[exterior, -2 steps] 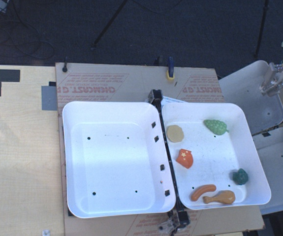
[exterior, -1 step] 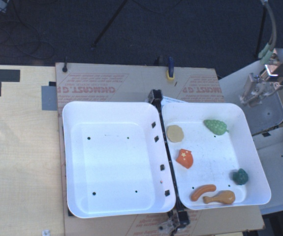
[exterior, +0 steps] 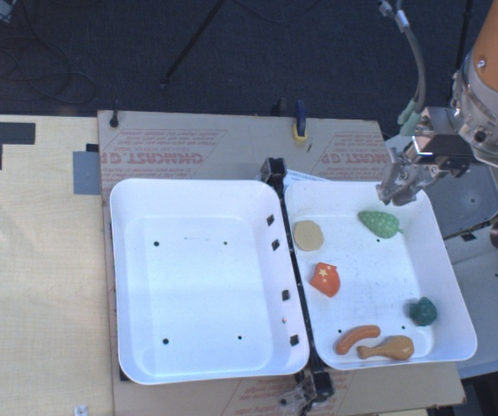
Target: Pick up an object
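Observation:
The right bin [exterior: 439,258] holds several toy foods: a tan round cookie [exterior: 308,235], a red strawberry-like piece [exterior: 325,279], a light green leafy piece [exterior: 379,224], a dark green broccoli piece [exterior: 422,311], an orange sausage [exterior: 357,339] and a tan drumstick [exterior: 388,348]. My gripper [exterior: 397,191] hangs over the bin's far right corner, just above and right of the light green piece. Nothing shows between its fingers.
The left bin [exterior: 127,258] lies beside the right one, joined by a black clip strip [exterior: 285,258]. Both rest on a cardboard sheet [exterior: 197,150]. A blue and yellow clamp [exterior: 300,124] stands at the back edge. Cables hang near the arm.

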